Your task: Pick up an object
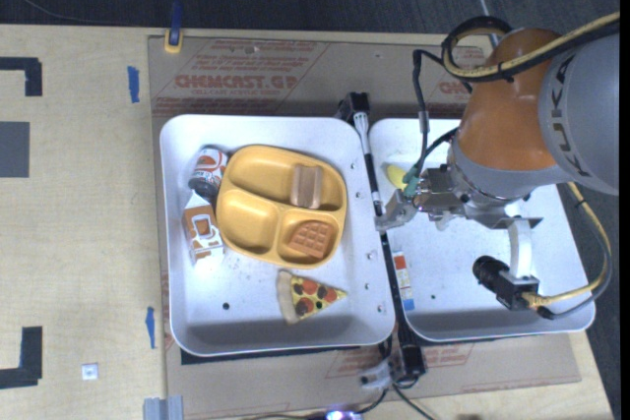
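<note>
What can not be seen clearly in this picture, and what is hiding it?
- Hand, camera view: the grey and orange arm covers most of it, so its fingers' state cannot be told.
- Yellow-green object in the right bin: partly hidden by the arm; its kind is unclear.
- Can in the left bin: partly hidden by the yellow tray; label too small to read.
- Right bin's far side: covered by the arm.

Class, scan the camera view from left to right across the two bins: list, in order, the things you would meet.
Small box → yellow divided plate → toy pizza slice → yellow-green object → tool → arm
</note>
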Robot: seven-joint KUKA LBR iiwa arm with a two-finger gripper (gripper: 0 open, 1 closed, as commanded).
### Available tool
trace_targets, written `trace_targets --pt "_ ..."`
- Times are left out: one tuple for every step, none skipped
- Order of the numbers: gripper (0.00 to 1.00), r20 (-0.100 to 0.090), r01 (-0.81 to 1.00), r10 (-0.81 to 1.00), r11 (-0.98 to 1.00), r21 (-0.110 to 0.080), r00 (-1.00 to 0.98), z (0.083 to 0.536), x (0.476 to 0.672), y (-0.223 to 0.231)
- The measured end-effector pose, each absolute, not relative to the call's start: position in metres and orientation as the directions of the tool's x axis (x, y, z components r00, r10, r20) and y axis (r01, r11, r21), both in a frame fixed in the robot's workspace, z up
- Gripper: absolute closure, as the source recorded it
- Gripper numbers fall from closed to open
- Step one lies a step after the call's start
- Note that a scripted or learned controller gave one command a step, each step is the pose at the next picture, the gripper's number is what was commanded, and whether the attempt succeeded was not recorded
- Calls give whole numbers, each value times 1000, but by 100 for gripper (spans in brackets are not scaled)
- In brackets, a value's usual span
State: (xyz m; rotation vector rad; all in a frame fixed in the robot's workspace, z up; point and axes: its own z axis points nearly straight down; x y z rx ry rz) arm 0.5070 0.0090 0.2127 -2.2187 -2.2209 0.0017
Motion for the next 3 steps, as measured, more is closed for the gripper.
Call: trace_targets --pt "0 1 1000 1000 1 -2 -1 213 507 9" --pt "0 1 1000 1000 1 -2 -1 213 507 9" --pt "0 1 1000 1000 1 -2 -1 213 507 9"
